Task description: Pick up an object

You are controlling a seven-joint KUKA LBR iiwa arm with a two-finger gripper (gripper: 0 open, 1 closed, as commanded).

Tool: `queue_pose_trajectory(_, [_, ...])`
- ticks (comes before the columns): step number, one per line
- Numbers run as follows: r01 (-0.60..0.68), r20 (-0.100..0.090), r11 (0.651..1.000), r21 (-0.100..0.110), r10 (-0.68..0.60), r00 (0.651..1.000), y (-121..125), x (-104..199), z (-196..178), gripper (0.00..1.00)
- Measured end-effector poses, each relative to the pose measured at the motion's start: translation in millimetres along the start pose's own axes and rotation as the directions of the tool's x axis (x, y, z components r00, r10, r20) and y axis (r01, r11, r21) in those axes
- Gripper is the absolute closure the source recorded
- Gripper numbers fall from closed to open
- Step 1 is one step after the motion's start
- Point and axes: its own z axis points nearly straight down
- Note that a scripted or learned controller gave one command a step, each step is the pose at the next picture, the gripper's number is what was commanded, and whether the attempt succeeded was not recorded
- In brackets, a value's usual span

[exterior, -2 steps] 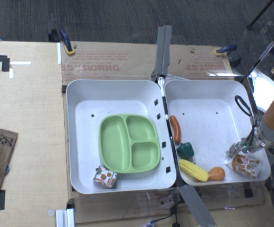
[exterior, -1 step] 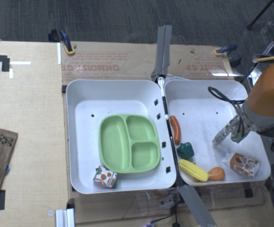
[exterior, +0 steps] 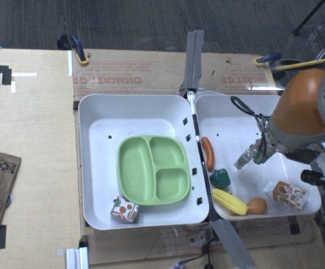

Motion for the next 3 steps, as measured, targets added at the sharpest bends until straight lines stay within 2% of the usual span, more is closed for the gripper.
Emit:
queue_pose_trajectory(1, [-0.265,0.001,0.964,0.0,0.265,0.964,46.7,64.3,-75.9,1.0])
queue_pose_trajectory(2, [-0.182,0.002,0.983,0.001,0.182,0.983,72.2,32.1,-91.8,1.0])
queue_pose_trajectory(3, [-0.455,0.001,0.891,0.003,0.455,0.891,69.8,67.2,-101.0,1.0])
